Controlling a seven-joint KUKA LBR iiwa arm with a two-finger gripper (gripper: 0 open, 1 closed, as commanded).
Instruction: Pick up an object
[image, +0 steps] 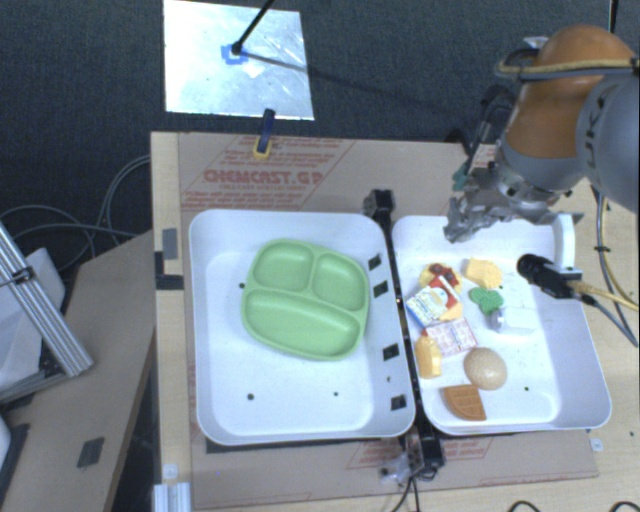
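The right bin (575, 390) holds several small toy foods: a yellow piece (484, 272), a green piece (486, 298), a red and white packet (432, 300), a pink and white packet (452, 337), a yellow bottle (427, 356), a tan round bun (485, 367) and an orange cracker (464, 402). My gripper (462, 226) hangs over the bin's far edge, up and left of the yellow piece, apart from all the objects. Nothing shows between its tips.
The left bin (225, 400) holds a green divided plate (305, 298). A black clamp (380, 203) sits at the far end of the divider between the bins. A black handle (545, 275) juts over the right bin's right side. Cables lie at left.
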